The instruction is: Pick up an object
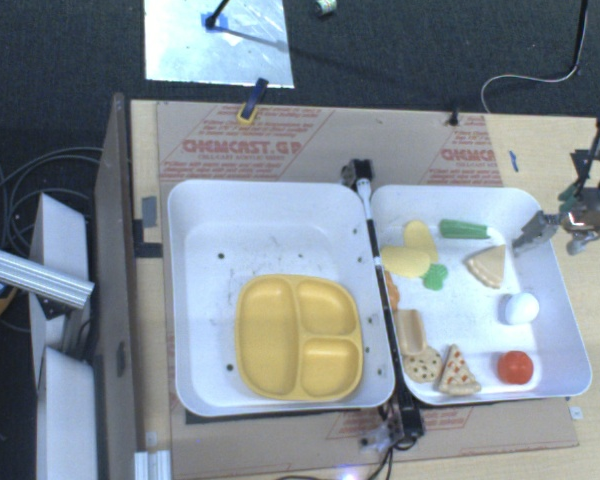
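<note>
Right bin (565, 313) held the food toys. Nearest, along its lower edge: pizza slice (458, 372) with tip pointing up-frame, cracker (420, 364) touching its left side, red tomato (516, 367) to the right, apart from both. Bread piece (410, 330) just above the cracker, long axis up-down. White egg (521, 308) mid-right, open floor around it. Higher up: tan wedge (488, 266) with point toward upper right, small green piece (435, 277), yellow piece (410, 251) against the bin's left wall. Green bean (463, 230) farthest back, long axis left-right, near the back wall. Left bin (195, 268) held a yellow divided plate (300, 336) in its lower half, bare floor above it. End effector (540, 230) sat at the right bin's upper right rim, at the frame's right edge, above the tan wedge and apart from it, nothing seen between its tips; its opening could not be told. Brown bench (280, 143) beyond both bins.
</note>
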`<state>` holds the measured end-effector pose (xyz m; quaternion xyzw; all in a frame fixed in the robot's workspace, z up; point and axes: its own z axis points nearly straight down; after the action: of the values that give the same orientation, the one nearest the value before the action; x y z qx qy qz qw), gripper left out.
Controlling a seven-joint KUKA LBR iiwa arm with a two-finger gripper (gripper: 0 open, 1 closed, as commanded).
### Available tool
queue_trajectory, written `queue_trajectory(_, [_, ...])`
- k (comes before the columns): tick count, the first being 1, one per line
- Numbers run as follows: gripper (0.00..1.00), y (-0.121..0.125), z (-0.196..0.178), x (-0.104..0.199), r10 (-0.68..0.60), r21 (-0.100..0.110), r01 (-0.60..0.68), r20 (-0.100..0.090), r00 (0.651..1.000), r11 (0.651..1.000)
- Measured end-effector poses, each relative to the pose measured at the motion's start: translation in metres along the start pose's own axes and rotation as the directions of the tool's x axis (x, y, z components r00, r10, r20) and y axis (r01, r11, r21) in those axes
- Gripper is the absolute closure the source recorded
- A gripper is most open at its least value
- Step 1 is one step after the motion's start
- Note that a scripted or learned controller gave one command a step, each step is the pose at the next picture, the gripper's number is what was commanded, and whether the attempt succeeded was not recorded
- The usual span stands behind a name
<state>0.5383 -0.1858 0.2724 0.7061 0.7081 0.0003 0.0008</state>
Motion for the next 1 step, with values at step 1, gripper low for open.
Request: queue_trajectory(1, [0.00, 0.0656, 0.0987, 0.0344, -0.005, -0.003, 0.005, -0.001, 1.000, 1.000])
